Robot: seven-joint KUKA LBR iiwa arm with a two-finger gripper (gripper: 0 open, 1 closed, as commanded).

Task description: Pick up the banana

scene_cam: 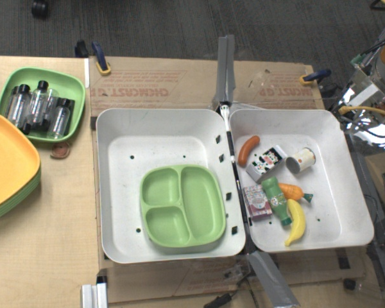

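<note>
Yellow, the banana lies in the right bin near its front wall, touching the green bottle; its long axis runs nearly front-to-back. We cannot place it relative to the gripper, whose state we cannot tell.

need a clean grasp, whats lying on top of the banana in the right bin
The green bottle lies against the banana and seems to overlap its upper end, with the carrot just above. The rest of the banana is bare. Its upper tip is covered.
</note>
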